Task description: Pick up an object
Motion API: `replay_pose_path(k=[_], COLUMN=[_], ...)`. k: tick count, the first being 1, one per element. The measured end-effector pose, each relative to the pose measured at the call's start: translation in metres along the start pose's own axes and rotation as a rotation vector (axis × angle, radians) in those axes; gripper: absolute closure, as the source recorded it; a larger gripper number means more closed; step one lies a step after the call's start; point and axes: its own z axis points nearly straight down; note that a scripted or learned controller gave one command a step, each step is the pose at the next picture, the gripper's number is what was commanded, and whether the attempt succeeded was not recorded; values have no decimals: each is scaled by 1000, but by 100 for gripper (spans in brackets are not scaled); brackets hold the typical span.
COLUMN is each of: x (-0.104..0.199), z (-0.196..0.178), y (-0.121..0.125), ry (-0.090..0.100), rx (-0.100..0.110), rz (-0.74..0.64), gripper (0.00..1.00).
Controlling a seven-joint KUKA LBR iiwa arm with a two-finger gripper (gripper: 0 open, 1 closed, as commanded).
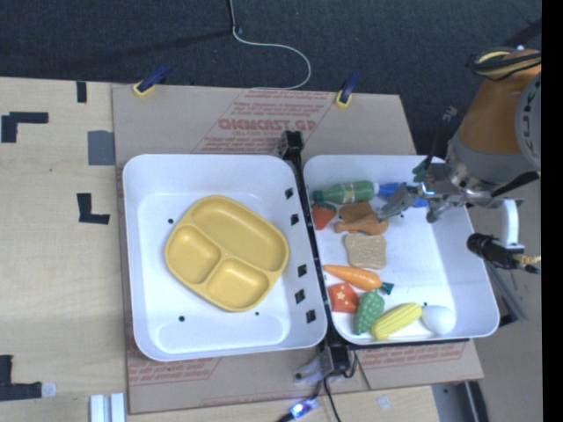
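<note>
From the overhead camera, two white bins are sitting side by side on a cardboard-covered bench: the left bin [145, 262] is carrying a yellow divided plate [227, 251], lying slightly turned, and the right bin [466, 288] is holding a scatter of toy food. The grey arm with its orange band [493, 117] is reaching in from the right, and the gripper [403, 200] is hovering over the upper part of the right bin, just beside the far end of a green bottle-shaped piece [345, 192] and just above a brown drumstick-shaped piece [359, 220]. Whether the gripper is spread wide, drawn narrow or gripping anything cannot be told at this angle. Below the drumstick a slice of bread [365, 251] is lying flat, and beneath it an orange carrot [352, 276] is stretching across towards the divider. Near the front wall a red piece with a star [342, 298], a dark green vegetable [369, 310], a yellow corn cob [396, 320] and a white egg [437, 318] are crowding together, the corn touching both the green vegetable and the egg.
</note>
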Motion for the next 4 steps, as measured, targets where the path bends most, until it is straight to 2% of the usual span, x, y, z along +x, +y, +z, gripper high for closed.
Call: replay_pose_path(k=[1,2,3,4], x=[0,4,7,7], z=[-9,35,100,102], y=[3,3,3,4], ry=[-2,-3,-2,-4], rx=[-14,-11,-10,-17], rz=[-3,-4,-4,-3], gripper=[0,0,0,0])
